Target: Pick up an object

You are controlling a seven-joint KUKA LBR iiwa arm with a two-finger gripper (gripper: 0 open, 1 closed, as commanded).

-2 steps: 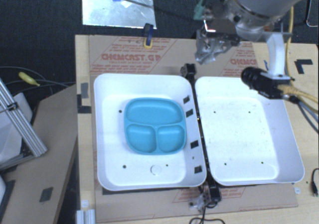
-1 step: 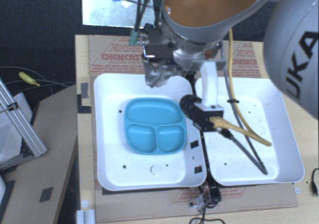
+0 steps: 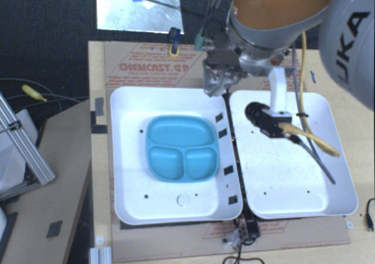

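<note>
1. Your gripper hangs over the far end of the seam where the two bins meet, just above their back rims. The wrist hides its tips, so you cannot tell whether it is spread or pressed together. Nothing shows pinched in it.
2. Judge this as the approach step: no object is lifted yet, and the pick is not begun.
3. The only loose thing you can go for is the blue divided plate. It lies flat in the middle of the left-hand bin, apart from every wall and nearer the camera than the gripper.
4. The next move likely calls for travel towards the camera and to the view's left, then a descent onto the plate's rim. A flat, shallow plate offers little to pinch, so the raised edge looks like the better spot.
5. The right-hand bin sits just beside the first, sharing the seam.
6. Count: one gripper, one blue plate with three compartments, two white bins.
</note>
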